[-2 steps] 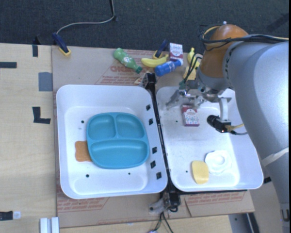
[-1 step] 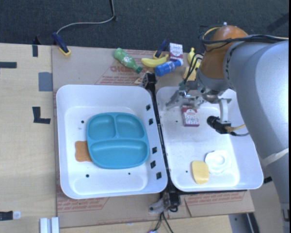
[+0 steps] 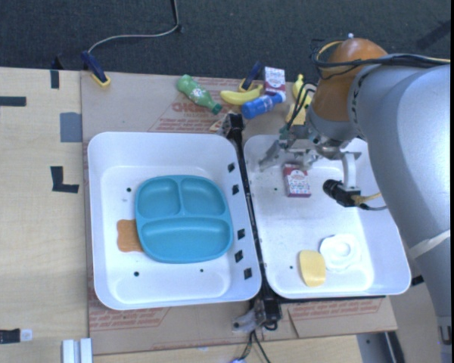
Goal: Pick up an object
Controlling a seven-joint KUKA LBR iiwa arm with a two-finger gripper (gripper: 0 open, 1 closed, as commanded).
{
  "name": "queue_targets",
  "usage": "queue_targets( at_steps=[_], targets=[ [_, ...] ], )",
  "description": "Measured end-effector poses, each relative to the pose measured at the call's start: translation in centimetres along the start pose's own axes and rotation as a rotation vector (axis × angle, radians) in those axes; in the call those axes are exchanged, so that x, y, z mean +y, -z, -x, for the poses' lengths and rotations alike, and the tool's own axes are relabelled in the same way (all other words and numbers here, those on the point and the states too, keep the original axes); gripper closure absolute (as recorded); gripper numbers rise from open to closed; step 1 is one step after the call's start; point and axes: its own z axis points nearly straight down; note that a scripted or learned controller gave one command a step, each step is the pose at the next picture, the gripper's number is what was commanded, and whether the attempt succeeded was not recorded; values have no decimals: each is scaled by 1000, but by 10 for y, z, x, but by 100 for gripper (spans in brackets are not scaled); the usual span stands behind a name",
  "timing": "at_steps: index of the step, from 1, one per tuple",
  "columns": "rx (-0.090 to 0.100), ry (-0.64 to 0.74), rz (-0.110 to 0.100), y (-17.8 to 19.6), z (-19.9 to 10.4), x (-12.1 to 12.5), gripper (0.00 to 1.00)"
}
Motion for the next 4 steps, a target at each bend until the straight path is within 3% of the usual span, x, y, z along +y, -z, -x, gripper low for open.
queue_targets(
  at_steps=[2,3,4],
  targets=[
    [-1,-1,1,0,-1,0,0],
    [-3,0,5,11,-1,1,100],
    [-3,0,5,11,-1,1,0]
  ],
)
